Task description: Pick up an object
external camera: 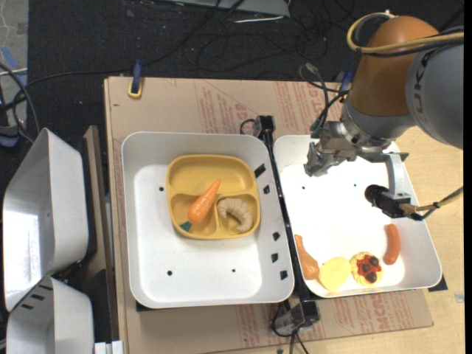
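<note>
Two white bins are borne by the counter; the gripper is hung over the right bin, its state not discernible, well apart from the sausage.

Left bin: divided plate near centre; carrot in its left compartment, shrimp in its right. Right bin: gripper above the rear left corner; sausage at right; along the front edge, left to right, chicken leg, lemon slice, tart.
</note>
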You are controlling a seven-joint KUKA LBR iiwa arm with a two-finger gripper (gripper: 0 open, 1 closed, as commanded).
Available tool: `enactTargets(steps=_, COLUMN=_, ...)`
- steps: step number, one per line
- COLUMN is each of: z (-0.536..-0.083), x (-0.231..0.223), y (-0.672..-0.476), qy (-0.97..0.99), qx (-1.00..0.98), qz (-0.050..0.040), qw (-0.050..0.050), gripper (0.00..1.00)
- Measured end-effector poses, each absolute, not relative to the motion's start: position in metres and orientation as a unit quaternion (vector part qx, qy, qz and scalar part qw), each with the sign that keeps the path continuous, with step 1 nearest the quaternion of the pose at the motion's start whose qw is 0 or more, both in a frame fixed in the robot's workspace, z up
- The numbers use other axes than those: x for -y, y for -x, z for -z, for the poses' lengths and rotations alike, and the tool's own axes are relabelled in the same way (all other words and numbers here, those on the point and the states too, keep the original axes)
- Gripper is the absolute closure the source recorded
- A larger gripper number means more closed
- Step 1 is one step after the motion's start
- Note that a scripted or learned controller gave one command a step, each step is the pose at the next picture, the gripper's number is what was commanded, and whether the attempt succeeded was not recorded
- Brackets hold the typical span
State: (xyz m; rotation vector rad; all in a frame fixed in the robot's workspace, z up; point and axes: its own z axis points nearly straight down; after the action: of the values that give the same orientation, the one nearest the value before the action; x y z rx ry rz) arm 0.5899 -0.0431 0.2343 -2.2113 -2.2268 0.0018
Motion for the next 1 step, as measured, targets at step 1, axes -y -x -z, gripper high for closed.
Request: enactTargets(steps=1, z=-0.2439, x=-0.0048, y=-0.5661, qy=0.704, qx=0.71, qz=-0.0002, qw=0.001, gripper=1.0)
